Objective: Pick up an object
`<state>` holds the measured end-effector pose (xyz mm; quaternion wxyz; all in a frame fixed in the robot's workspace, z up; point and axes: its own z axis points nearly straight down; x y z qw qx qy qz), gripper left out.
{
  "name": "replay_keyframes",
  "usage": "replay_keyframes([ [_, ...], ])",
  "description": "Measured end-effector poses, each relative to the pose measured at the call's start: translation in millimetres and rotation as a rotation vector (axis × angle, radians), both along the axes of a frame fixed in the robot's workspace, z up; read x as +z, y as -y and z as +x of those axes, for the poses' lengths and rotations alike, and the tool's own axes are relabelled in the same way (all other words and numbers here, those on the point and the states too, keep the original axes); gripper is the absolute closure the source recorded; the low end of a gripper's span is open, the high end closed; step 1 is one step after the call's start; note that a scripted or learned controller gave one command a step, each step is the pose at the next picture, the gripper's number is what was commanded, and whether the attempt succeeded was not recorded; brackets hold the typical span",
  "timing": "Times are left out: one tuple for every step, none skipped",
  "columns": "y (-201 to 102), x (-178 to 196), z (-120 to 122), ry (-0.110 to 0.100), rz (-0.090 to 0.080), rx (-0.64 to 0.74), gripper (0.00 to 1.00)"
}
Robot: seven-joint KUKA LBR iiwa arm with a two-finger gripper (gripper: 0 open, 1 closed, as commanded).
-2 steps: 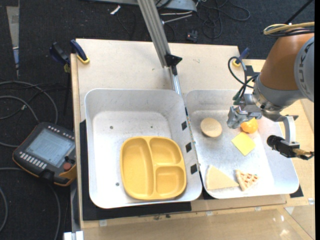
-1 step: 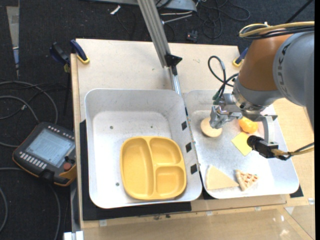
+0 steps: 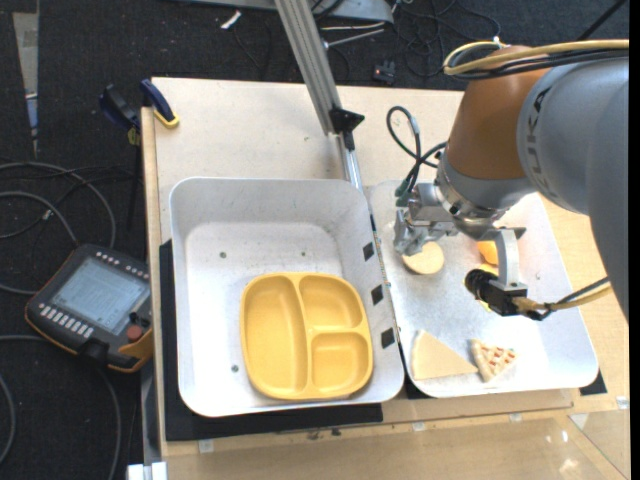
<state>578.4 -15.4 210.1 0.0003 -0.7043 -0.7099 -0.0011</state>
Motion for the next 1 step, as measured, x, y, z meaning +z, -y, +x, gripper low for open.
replay_keyframes([
  [-50.6, 20.7, 9.7, 0.002, 0.000, 0.000, 1.00],
])
